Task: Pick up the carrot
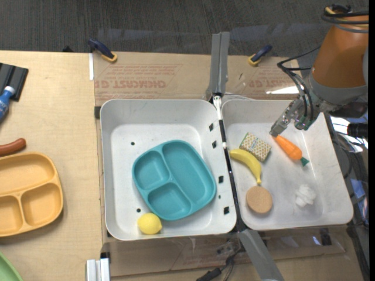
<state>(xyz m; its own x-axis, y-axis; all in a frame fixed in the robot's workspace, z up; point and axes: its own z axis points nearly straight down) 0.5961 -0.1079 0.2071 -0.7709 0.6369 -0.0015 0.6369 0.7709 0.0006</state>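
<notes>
Resting in the right-hand shallow white bin (328, 212), toward its back right corner, is the small orange carrot with a green stub end (290, 148), lying at a slant with the green end pointing to the bin's right edge.

Gripper (287, 123): grey, two-finger, hung from the grey arm with an orange band (343, 51); it sits just above the carrot's orange tip, at or very near touching. The carrot is not between the fingers. Whether the fingers are apart or together cannot be told.

Other contents, right bin:
- yellow curved banana (249, 163), near the left edge
- speckled tan rectangular sponge-like block (256, 146), just behind the banana, touching it
- round tan disc (259, 199), at the banana's front end
- small white crumpled lump (304, 195), toward the front right corner

Contents, left-hand shallow white bin (117, 157):
- teal three-compartment plastic tray (173, 179), centre
- yellow ball (149, 223), front edge, touching the tray's rim

Under the bins: brown cardboard sheet (140, 78) with red print, upside down and mirrored, too faint to read surely. Two blue-and-orange clamps (102, 49) hold its back edge.

Bench, left side: orange compartment tray (26, 195); reddish-brown sausage-shaped item (12, 147) just behind it; a blue-and-white tube (4, 97) at the left edge, label unreadable.
</notes>
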